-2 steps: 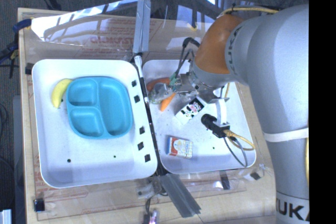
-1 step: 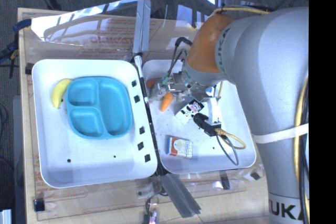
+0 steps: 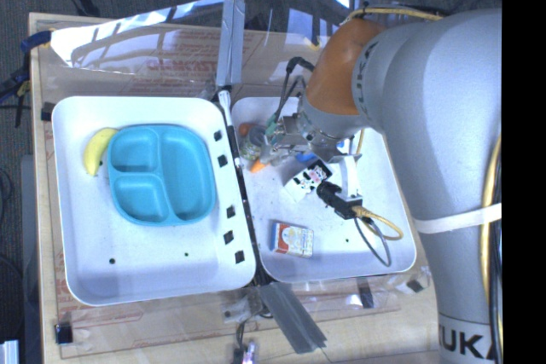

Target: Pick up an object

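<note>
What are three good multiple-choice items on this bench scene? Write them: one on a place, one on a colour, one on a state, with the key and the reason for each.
1. Where does the blue three-compartment plastic tray lie?
A. In the left white bin
B. In the right white bin
C. On the wooden bench outside the bins

2. What colour is the curved banana-shaped item beside the tray?
A. Red
B. Yellow
C. Green

3. How does the small printed card box rest in the right white bin?
A. Standing upright on end
B. Hanging from the arm
C. Lying flat on the bin floor

Key:
1 A, the tray sits on the floor of the left white bin.
2 B, it is plainly yellow, against the tray's left edge.
3 C, its broad face points up, near that bin's front edge, apart from the grey arm.
</note>
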You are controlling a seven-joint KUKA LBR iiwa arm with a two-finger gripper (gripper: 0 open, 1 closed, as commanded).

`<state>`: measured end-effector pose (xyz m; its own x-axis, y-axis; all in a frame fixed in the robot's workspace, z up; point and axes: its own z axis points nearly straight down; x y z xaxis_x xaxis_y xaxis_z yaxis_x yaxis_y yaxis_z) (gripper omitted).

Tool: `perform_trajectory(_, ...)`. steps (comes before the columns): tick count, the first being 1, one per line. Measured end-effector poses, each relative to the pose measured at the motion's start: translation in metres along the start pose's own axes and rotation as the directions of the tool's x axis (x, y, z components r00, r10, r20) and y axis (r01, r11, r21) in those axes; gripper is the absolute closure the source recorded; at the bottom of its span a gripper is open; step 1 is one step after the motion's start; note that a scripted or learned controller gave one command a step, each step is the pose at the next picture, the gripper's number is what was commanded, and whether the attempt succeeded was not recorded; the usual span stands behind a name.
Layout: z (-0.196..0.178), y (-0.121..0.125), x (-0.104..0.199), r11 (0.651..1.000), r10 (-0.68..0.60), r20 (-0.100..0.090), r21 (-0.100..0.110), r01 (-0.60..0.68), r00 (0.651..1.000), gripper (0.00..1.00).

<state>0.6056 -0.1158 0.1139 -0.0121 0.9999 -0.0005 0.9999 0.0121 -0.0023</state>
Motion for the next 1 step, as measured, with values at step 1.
perform_trajectory(1, -0.1055, 0.0514, 0.0035, 0.971, -0.241, 0.002, -0.004, 0.241, 0.971, 1.00)
